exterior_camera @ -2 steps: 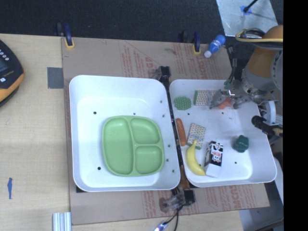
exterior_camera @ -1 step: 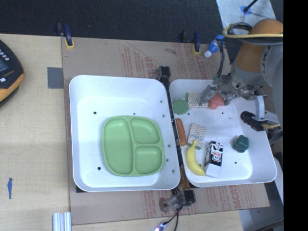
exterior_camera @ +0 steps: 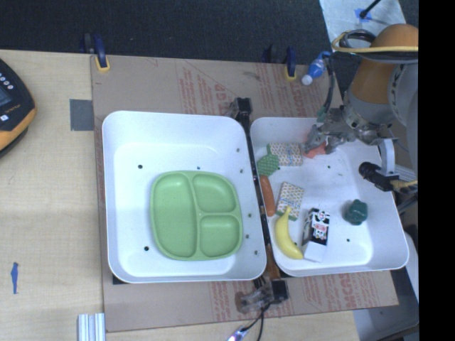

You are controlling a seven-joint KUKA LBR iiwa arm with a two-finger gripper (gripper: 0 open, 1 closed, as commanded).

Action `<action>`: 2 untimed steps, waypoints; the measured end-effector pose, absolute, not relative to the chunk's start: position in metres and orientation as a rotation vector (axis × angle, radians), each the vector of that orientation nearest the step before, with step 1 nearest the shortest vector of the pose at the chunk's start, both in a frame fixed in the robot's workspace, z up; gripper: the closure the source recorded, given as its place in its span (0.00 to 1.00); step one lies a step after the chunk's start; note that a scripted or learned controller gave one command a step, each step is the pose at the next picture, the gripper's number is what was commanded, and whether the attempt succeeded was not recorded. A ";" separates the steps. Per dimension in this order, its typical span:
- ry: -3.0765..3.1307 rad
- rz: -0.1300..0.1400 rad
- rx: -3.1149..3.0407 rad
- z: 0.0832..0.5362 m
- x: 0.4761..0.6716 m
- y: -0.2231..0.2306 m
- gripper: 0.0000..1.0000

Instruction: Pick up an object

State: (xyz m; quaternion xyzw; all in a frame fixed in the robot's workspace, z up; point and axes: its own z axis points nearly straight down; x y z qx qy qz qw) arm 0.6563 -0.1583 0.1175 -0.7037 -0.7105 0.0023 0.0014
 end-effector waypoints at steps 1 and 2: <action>-2.223 0.004 -2.217 0.150 0.623 -0.154 1.00; -2.227 0.005 -2.212 0.192 0.599 -0.061 1.00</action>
